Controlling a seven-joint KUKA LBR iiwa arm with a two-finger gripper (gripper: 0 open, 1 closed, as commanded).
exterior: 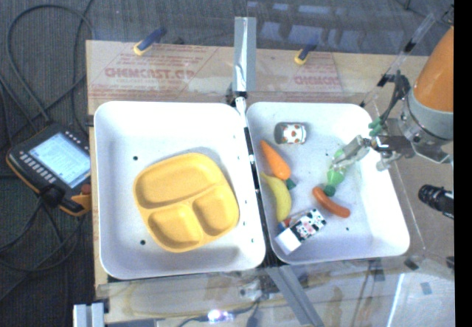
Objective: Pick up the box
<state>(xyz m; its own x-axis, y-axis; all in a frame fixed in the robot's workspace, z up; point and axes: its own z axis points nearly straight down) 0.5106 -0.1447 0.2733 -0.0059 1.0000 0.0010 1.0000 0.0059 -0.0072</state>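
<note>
Gripper (352,153) hovering over the right white bin (383,233).
Whether its fingers are parted or clenched, I cannot tell; the black-and-white spotted box (302,229) is lying well apart, near the bin's front.

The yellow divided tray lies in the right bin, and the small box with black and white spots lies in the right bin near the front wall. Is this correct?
Not quite. The camera view shows the yellow divided tray in the left bin. The spotted box does lie in the right bin, near its front wall.
</note>
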